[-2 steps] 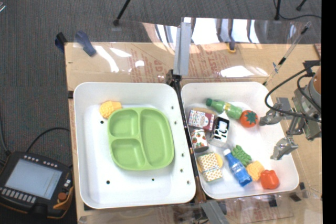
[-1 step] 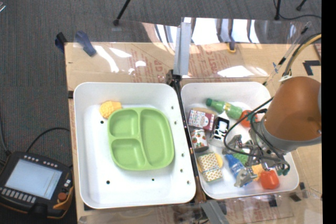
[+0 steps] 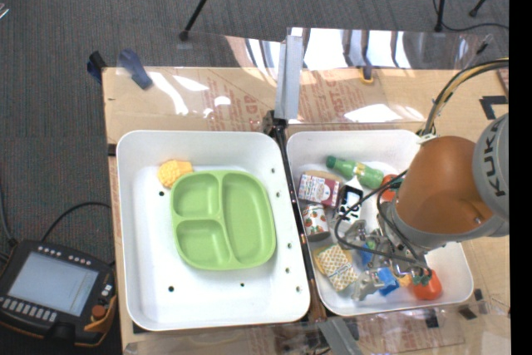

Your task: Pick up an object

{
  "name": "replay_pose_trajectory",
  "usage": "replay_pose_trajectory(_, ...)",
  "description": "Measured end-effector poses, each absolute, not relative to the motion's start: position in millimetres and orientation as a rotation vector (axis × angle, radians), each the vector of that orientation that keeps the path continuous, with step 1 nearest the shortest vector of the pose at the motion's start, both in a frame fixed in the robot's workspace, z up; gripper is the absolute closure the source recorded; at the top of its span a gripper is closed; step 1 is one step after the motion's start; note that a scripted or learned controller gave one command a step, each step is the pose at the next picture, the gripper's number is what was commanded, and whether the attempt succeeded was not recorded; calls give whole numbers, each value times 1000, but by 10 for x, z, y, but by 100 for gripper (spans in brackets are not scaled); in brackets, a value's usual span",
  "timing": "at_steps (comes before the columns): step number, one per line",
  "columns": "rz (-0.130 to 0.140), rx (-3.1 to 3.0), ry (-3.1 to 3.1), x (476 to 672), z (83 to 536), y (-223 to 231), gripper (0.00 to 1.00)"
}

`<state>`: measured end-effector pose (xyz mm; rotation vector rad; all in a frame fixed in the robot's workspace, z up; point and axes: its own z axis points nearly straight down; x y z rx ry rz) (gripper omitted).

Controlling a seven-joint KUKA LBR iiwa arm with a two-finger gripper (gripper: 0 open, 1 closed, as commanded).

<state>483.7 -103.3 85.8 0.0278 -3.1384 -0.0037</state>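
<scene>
Here the gripper (image 3: 359, 239) hangs low in the right bin (image 3: 462, 262), among the clutter just right of the cracker (image 3: 334, 263); whether it has anything, I cannot tell. A green bottle (image 3: 356, 170) lies above the cracker. Things lie so close that it might catch two at once or knock one away.

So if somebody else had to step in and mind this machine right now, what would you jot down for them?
End effector: low in the right bin among the clutter; nothing seen held.
Right bin: green bottle, small carton, patterned packet, blue piece, red-orange item.
Left bin: green divided plate, yellow toy at its upper-left corner.
Done: arm is over the pile.
Left: grasp one object and lift it.
</scene>
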Motion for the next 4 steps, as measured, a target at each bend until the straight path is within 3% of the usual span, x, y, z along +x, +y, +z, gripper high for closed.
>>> replay_pose_trajectory(1,-2,39,-3140,4851,960,-1012,100)
replay_pose_trajectory(2,-2,-548,-3100,5730,1899,-688,100)
replay_pose_trajectory(3,0,-1033,-2964,5320,863,-1012,100)
replay_pose_trajectory(4,0,-1030,-2965,5323,865,-1007,0)
